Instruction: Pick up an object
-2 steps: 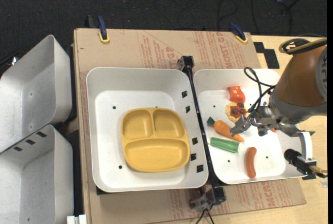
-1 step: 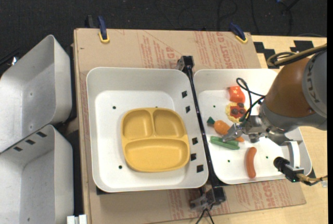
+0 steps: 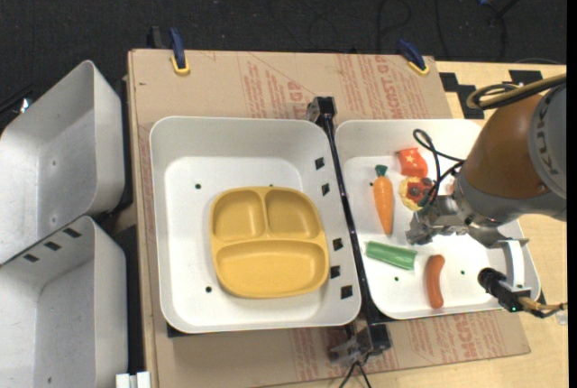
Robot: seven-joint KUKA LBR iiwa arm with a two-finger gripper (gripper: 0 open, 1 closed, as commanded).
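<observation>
Gripper (image 3: 422, 228) hangs low inside the right bin (image 3: 361, 138), reaching in from the right under the arm's (image 3: 509, 170) orange band. Whether it is wide, narrow or holding anything I cannot tell; its tip is a grey blur among dark cables.

Nearest to it is a green piece (image 3: 390, 254), lying flat just below and left of the tip, slanted a little. Whether the two touch is unclear. Right of the green piece lies a sausage (image 3: 435, 280), nearly upright in the view, apart from the gripper. A carrot (image 3: 383, 200) lies left of the gripper, its green top pointing away from the camera, near the bin's left wall. Beyond the gripper sits a red piece (image 3: 412, 161), and just beside the wrist a small red and yellow thing (image 3: 417, 190), partly hidden by cable.

Left bin (image 3: 171, 143) holds a yellow divided plate (image 3: 269, 242), three compartments, roughly centred. Both bins rest side by side on a cardboard sheet (image 3: 261, 84) clipped at its far edge.
</observation>
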